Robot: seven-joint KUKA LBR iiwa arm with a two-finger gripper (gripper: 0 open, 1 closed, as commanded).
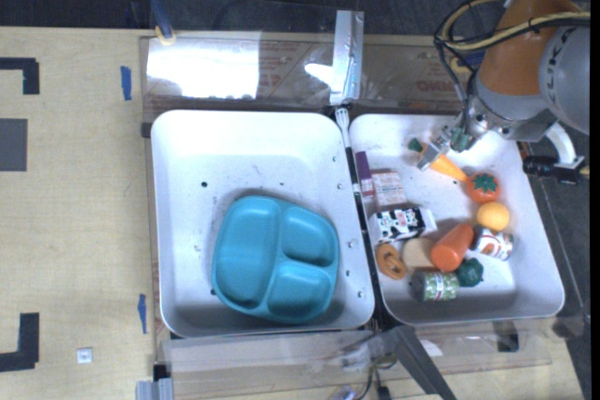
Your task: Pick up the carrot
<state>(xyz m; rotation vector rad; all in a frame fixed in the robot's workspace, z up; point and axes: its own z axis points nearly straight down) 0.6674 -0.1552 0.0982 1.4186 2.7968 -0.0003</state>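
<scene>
Green can [438,286] lies nearest, right bin [544,281] front. Carrot [448,168] lies at bin's back, green top toward gripper [448,145]; gripper directly over it, grip state unreadable. Carrot probably light, rigid, smooth plastic; best pinched across thick orange body.

Teal divided plate [276,265], white bins [178,145], orange carrot [448,169] — green-topped, black-and-white cow-patterned carton [401,223], yellow ball [492,216].
</scene>
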